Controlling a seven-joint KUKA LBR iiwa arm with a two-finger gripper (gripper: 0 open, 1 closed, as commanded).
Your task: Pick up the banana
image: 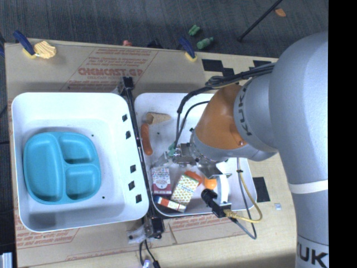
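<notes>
My gripper [181, 154] is down in the right bin [167, 102], near its middle, under the orange wrist band [220, 124]. The wrist and arm cover the bin's middle and right side, hiding whatever lies beneath them. Left of the gripper lies a thin orange stick-shaped item [146, 138]. A tan wedge-shaped piece [158, 117] lies further back. Just in front of the gripper sit a red packet [160, 178], a pale patterned box [185, 190] and a small orange piece [209, 181].
The left bin [33, 105] holds a blue compartment tray [61, 165]. A divider with black clips [134, 144] separates the bins. A marker-like item [170, 204] lies at the right bin's front edge. A yellow cable [245, 216] loops off the arm at front right.
</notes>
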